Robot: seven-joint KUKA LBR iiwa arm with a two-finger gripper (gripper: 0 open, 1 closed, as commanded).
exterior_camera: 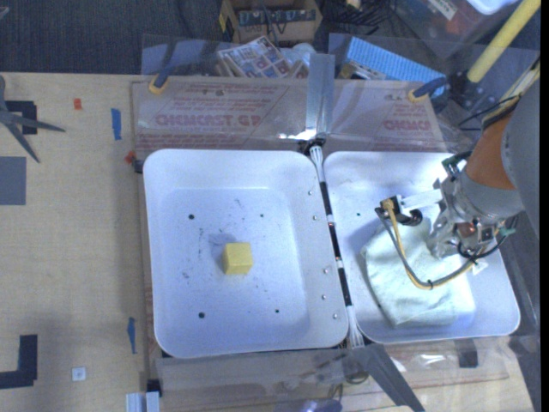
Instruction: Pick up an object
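Cube (238, 258), small, yellow, sits in left bin (171, 187); pincer (442, 245) over right bin (360, 178), grip unclear

Bright overhead light, soft focus, bins glaring

1. Tan bench top (69, 256); two shallow white bins (163, 178) side by side on it.
2. Left of the bins: blue tape strip (116, 124), small red mark (77, 104), dark grey square (12, 181).
3. Behind the bins: clear plastic sheeting (223, 114), cardboard box (266, 11), dark floor (77, 20).
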